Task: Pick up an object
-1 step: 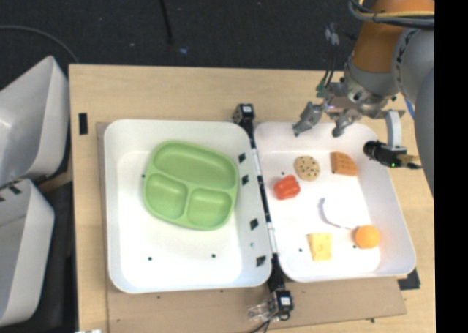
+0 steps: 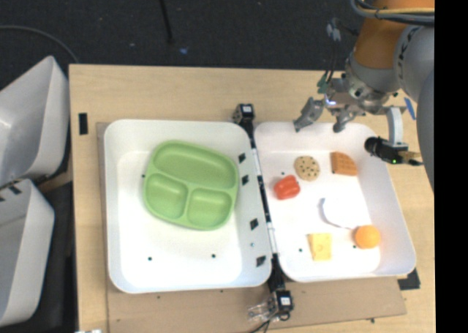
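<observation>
A green divided plate point(image 2: 191, 184) lies inside the left white bin point(image 2: 121, 266) on the wooden counter point(image 2: 161, 86); white containers point(image 2: 33, 116) stand left of it.

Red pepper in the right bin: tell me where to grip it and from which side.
Grip the red pepper across its narrower middle, coming straight down from above. It lies low on the bin floor with free space around it; the cookie sits close behind, so keep the fingers left-right of it.

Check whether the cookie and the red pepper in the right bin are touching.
Apart. The camera view shows a strip of white bin floor between the cookie and the red pepper.
</observation>
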Controlling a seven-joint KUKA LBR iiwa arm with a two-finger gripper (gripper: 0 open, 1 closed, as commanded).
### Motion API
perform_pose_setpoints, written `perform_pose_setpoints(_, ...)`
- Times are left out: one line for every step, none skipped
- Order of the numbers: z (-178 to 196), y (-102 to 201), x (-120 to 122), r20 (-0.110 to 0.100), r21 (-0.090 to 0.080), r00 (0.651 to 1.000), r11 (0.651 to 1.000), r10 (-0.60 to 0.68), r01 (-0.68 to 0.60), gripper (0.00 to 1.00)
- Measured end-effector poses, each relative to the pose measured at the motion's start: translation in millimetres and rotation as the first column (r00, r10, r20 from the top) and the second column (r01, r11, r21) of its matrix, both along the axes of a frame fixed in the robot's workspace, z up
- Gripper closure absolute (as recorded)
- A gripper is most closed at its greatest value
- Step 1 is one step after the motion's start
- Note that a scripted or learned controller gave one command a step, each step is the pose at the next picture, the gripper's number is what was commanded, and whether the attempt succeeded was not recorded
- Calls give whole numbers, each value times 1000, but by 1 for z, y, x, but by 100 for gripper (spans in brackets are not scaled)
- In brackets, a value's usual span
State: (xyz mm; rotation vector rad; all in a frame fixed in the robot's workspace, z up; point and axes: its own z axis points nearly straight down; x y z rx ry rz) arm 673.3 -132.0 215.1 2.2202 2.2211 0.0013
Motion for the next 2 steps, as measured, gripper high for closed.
perform_pose_setpoints(-42,-2,4,-3,-1,1000,1000,1,-1,0)
perform_pose_setpoints(-84,-5,7,-3,-2,1000,1000,1,-1,0)
